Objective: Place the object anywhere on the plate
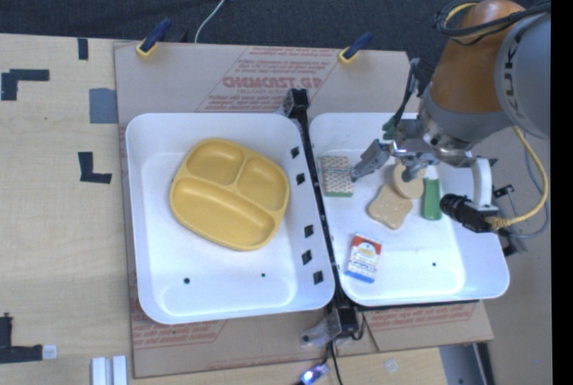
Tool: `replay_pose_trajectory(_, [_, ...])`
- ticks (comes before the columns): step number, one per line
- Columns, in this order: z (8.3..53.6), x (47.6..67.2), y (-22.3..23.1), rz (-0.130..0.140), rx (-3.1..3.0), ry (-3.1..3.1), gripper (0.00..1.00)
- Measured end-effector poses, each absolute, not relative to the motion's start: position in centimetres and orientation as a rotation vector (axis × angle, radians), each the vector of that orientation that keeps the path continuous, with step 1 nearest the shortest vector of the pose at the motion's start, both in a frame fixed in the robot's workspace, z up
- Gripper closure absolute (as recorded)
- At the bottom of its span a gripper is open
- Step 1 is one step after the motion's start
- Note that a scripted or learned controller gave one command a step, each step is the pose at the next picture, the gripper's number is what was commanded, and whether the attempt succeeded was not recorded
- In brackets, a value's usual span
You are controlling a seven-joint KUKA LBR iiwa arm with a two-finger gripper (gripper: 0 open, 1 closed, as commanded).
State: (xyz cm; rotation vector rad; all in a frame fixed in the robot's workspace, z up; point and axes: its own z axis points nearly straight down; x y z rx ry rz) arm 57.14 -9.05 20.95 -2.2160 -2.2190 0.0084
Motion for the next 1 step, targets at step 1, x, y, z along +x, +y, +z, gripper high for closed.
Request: replay_pose_trajectory(1, [16.18,57.71,-9.41,0.008,-2.218,-2.219,0.00])
